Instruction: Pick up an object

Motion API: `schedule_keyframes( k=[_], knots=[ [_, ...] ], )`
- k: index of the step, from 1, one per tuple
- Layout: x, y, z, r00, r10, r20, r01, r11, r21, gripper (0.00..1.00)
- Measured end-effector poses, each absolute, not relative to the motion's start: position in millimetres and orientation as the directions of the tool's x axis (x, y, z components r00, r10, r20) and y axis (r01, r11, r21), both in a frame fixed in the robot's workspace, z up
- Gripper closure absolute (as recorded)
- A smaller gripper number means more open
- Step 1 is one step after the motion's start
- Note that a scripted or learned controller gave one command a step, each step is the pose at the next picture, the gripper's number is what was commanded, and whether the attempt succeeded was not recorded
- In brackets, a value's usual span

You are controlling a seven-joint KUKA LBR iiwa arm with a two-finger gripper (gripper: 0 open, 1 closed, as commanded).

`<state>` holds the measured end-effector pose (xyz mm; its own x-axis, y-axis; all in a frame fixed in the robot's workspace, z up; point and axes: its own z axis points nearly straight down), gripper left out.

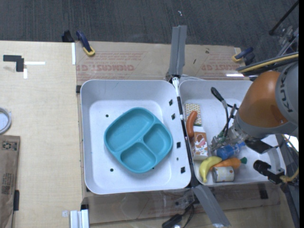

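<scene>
Gripper (222, 141) low over blue object (226, 151), beside banana (208, 167); finger state cannot tell. Advice: centre on object, descend straight, avoid carrot (231, 163).

1. A broad, rounded orange band (262, 99) is wrapping the arm above the right bin (190, 87).
2. Grey casing (290, 96) with dark lettering is showing beside it.
3. Thin dark cables (229, 115) are trailing over that bin toward the metallic gripper (223, 139).
</scene>
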<state>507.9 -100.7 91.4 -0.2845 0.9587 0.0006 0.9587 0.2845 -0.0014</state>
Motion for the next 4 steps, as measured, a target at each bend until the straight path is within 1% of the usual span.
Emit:
schedule_keyframes(
  k=[1,2,3,4],
  knots=[
    [508.3,-101.8,100.5,-0.279,0.96,0.0,0.96,0.279,0.0,1.0],
    [508.7,-102.7,109.3,-0.274,0.962,-0.001,0.962,0.274,0.0,1.0],
    [509.6,-105.3,110.9,-0.272,0.962,-0.006,0.962,0.272,0.003,0.0],
    [509.9,-105.3,119.6,-0.269,0.963,-0.005,0.963,0.269,0.003,1.0]
  ],
)
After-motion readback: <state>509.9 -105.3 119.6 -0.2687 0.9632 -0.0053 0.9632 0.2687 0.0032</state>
